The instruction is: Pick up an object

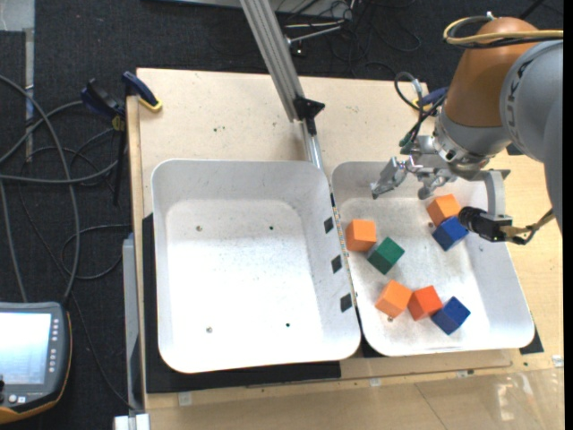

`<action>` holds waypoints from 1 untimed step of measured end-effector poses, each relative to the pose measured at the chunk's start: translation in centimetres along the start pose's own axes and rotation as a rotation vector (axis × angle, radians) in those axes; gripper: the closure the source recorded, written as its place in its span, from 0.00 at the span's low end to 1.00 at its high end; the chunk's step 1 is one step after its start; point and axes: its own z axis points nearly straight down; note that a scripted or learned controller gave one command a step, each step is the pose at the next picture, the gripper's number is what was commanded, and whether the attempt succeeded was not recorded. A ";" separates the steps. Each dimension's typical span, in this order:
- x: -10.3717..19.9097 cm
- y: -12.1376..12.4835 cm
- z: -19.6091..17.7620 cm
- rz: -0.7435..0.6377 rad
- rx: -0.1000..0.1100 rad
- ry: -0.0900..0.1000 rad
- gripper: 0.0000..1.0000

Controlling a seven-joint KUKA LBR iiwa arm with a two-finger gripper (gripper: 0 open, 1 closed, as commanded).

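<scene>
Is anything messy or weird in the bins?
Nothing looks broken or spilled. The blocks just lie jumbled at odd angles in the right bin, and an orange block and a blue block sit touching near the gripper.

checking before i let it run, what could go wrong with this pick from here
The gripper hangs over the right bin's far end, and the nearest orange block touches a blue block, so closing there may catch both or push one away. The three blocks at the near end are also bunched together, leaving little room for the fingers.
</scene>
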 end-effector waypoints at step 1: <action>0.5 -0.8 4.8 0.000 0.001 0.000 0.00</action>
